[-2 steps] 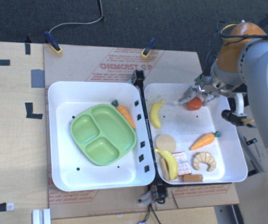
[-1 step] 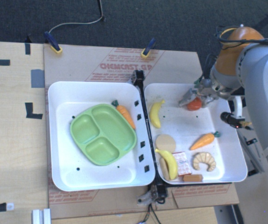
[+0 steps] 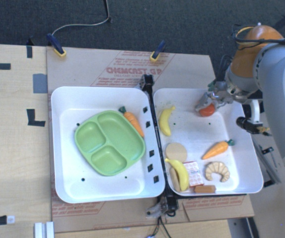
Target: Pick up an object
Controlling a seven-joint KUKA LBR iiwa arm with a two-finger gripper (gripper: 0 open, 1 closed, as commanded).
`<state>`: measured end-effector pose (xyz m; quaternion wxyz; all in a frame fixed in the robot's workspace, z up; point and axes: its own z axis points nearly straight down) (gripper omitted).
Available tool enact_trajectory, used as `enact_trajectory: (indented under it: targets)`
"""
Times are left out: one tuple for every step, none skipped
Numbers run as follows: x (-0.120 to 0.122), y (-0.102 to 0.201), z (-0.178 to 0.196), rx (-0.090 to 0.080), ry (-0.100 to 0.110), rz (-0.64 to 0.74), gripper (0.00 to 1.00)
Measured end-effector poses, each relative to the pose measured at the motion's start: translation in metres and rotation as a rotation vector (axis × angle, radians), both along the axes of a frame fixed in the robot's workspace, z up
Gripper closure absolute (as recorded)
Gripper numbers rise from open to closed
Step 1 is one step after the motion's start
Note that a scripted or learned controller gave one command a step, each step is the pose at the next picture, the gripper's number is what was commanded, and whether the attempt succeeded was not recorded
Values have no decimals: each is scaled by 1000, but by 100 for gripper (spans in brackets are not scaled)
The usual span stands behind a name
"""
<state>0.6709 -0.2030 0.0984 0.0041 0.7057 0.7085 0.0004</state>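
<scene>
Wooden bench (image 3: 13, 148) bears a cardboard sheet (image 3: 127, 69); two white bins, left (image 3: 63, 148) and right (image 3: 242, 148), lie on it

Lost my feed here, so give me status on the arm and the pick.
Gripper low in right bin, at a red object. Grasp not confirmed. Carrot and banana lie apart, nothing blocking.

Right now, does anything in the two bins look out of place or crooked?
Mostly no. The green divided plate sits at a slant in the left bin, and a carrot lies wedged against its upper right rim rather than in a compartment. The right bin's food is loosely scattered, nothing spilled.
</scene>
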Motion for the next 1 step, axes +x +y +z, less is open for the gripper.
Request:
enact_trajectory:
  targets:
    - [-2,80,60,6,5,-2,100]
